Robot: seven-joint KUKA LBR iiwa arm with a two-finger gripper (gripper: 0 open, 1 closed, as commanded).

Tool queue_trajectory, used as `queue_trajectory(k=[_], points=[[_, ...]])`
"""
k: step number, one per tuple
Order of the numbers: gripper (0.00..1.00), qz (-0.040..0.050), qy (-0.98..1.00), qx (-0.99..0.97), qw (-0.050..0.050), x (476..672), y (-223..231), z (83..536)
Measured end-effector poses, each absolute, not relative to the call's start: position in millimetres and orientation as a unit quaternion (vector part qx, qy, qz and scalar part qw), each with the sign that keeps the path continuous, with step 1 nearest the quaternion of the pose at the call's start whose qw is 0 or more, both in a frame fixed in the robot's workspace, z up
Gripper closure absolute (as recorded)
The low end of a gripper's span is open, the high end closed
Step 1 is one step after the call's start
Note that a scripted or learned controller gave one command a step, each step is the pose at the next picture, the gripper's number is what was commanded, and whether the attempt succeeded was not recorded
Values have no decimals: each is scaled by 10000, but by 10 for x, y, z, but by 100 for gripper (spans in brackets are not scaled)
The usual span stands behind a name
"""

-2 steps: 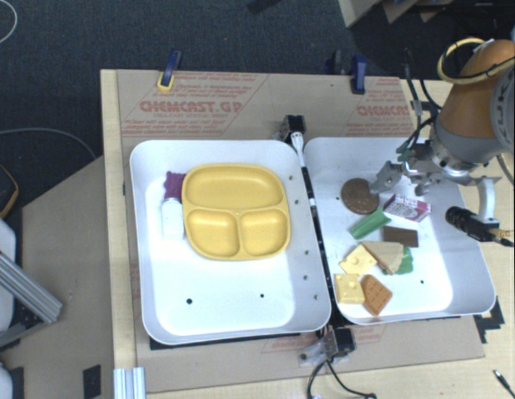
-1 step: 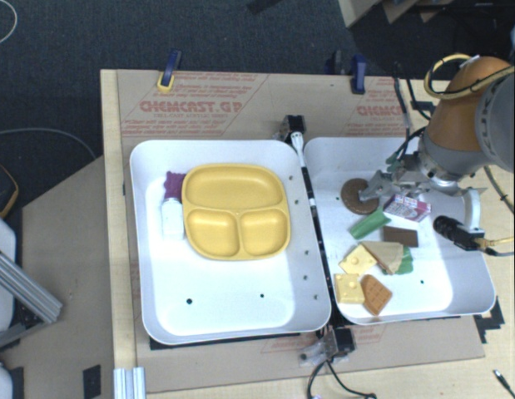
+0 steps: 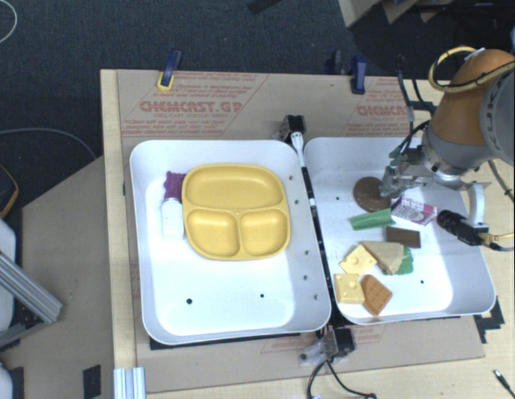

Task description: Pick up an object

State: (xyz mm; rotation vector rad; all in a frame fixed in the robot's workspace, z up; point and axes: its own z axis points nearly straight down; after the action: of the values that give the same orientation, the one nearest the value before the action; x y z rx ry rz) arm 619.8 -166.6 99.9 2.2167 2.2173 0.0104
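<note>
Reaching in over the right bin, pincer low among the toys, just right of the brown round cookie; spread or pressed together, cannot tell, nothing visibly pinched. Directly right of the cookie, a pink-and-white packet close below the pincer, contact unclear. Below the cookie, a green bar, then a dark brown block, a sandwich wedge, yellow cheese pieces and a tan cracker. Far left of the cookie, in the left bin, a yellow divided tray with a purple piece and a white piece beside it.
</note>
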Motion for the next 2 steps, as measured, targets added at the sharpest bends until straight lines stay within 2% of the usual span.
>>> queue_trajectory(k=[1, 2], points=[[100, 17, 7074, 7068, 38, 6223, -1668, 1646], [100, 18, 7076, 7066, 36, 6163, -1608, 2157]])
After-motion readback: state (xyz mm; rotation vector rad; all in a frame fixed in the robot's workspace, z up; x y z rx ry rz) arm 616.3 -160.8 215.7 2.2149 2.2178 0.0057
